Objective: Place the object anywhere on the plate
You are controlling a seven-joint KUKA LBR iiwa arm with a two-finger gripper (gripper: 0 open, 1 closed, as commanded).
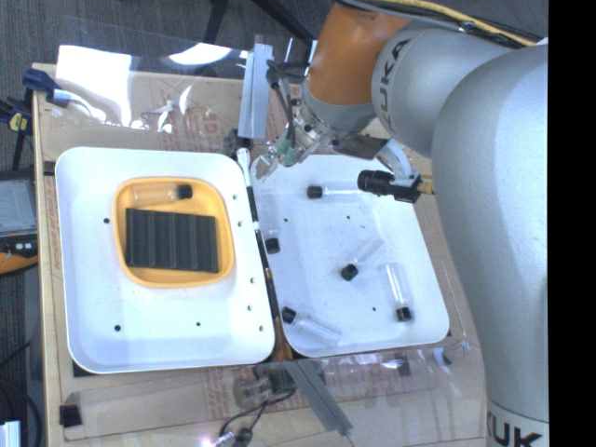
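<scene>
A clear vial [170, 192] with a black cap lies on the yellow plate [130, 266] in the left bin [84, 324] — long axis left-right, cap rightward. The end effector [279, 156] hovers at the right bin's [424, 287] top-left corner — grip unclear.

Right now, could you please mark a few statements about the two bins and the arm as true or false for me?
1. A yellow plate with a dark ribbed insert sits in the left bin. True.
2. One clear vial with a black cap already lies on the plate. True.
3. All the vials are on the plate. False: several capped vials, such as one, lie in the right bin.
4. The gripper hangs over the middle of the plate. False: it is at the far edge of the bins, near the divide between them.
5. The two bins are stacked. False: they sit side by side.
</scene>
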